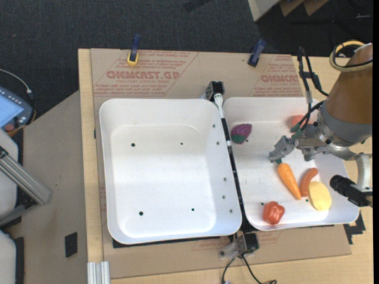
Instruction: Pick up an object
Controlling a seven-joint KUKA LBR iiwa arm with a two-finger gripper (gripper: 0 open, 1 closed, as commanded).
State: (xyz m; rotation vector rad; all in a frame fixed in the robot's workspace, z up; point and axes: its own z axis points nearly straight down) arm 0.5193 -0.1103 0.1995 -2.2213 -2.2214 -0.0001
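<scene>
The right bin (260,114) holds several toy foods. A purple one with a green top (240,132) lies near the bin's left wall. An orange carrot (288,180) lies in the middle, with an orange piece (308,181) and a yellow lemon-like piece (320,195) to its right. A red pepper (273,212) sits by the front rim. A red-orange item (296,121) peeks out at the back, partly hidden by the arm. My gripper (278,151) hangs just above the carrot's upper end, right of the purple piece, and nothing shows in it.
The left bin (160,170) stands beside the right one, with a black divider strip (228,152) between them. The grey and orange arm (349,111) covers the right bin's back right part. Clamps (134,55) hold the cardboard base at the back.
</scene>
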